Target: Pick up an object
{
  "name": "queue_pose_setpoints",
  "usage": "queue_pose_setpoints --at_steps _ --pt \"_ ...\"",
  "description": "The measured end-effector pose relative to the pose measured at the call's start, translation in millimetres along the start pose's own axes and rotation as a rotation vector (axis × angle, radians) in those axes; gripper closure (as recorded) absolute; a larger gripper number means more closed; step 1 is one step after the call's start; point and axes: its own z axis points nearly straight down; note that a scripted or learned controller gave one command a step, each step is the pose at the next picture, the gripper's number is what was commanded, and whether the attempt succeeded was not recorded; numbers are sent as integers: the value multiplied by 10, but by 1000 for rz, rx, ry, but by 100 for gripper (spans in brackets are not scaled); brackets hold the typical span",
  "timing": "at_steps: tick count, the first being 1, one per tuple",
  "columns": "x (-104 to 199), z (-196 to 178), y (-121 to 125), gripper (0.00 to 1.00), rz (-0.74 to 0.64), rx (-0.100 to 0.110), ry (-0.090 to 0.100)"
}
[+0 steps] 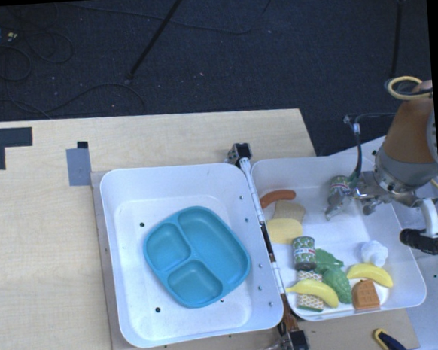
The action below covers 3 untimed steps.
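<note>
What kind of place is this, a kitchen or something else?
Probably a robotics lab, not a kitchen: a robot arm reaches over two white bins on a wooden bench, with toy food such as a banana.

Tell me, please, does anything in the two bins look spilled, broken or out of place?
Nothing stands out. The blue plate lies flat, at a slant, in the left bin. The toy food, with a can and two bananas, lies heaped but whole inside the right bin. The gripper hovers over that bin.

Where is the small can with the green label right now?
The can stands near the middle of the right bin, just below the pale yellow slice and above the left banana.
</note>
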Motion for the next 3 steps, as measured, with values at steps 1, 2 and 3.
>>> queue_pose_setpoints --at_steps 1,2,3 --pt "-52 246 481 0 -1 1 0" --pt "119 -298 235 0 1 1 1" --pt "-51 384 544 0 -2 0 0"
